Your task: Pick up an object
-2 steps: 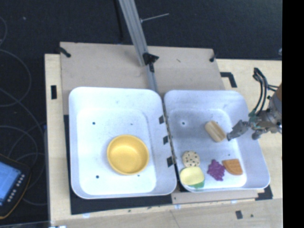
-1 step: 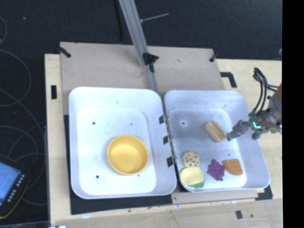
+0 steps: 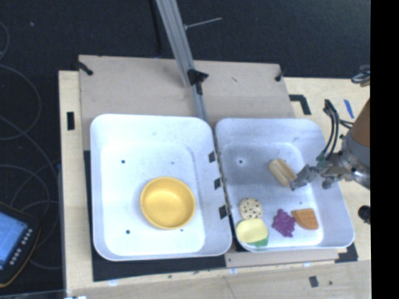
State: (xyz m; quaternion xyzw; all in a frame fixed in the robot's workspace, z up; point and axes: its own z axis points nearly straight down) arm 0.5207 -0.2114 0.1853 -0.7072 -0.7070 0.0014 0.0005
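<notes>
Camera view, from above and at a slant, gives us two shallow white bins side by side on the bench (image 3: 72, 167). We take the tan cylinder (image 3: 282, 171), something like a cork or a small wooden peg, as the thing nearest the hand (image 3: 307, 177). It lies on its side in the right bin (image 3: 249, 139), a little right of the bin's middle, with its long axis running from upper left to lower right. Its lower right end points at the hand and sits just beside the dark fingertip; we cannot tell whether the two touch. Its colour is pale brown, and its upper left end looks rounded.

Our arm reaches in from the right over the right bin's right rim. We cannot tell whether the hand is open or closed, and we see nothing between its fingers.

Open floor lies above and left of the cylinder. Toward the bin's front edge sit a speckled cookie (image 3: 250, 208), a yellow-green round piece (image 3: 252, 232) against the front rim, a purple cluster (image 3: 284, 222) and an orange wedge (image 3: 305, 218), all close together but apart from the cylinder.

In the left bin (image 3: 112, 136) a yellow bowl (image 3: 167, 202) stands upright
</notes>
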